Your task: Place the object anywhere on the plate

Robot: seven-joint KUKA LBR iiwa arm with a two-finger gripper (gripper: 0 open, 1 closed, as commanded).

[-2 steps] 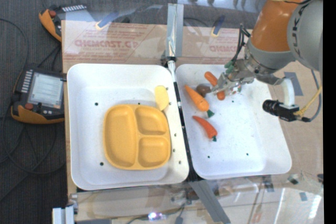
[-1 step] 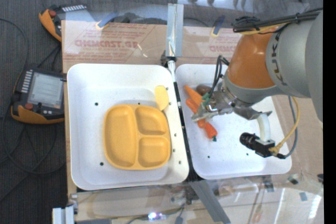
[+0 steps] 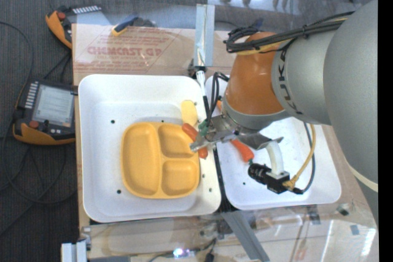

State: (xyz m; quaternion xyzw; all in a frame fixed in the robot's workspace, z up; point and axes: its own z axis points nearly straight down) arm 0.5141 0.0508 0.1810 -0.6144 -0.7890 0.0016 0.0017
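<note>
Gripper (image 3: 200,139) sits at frame centre, over the yellow plate's (image 3: 161,160) right rim. Its grip state cannot be determined. An orange object (image 3: 190,131) lies alongside.

The plate (image 3: 161,159) is a yellow plastic tray with three compartments, one long section on its left and two smaller ones on its right. It lies flat in the left white bin, toward that bin's right side. An orange carrot-like object (image 3: 190,131) lies tilted at the plate's far right rim, just beside my fingers (image 3: 199,145).
</note>
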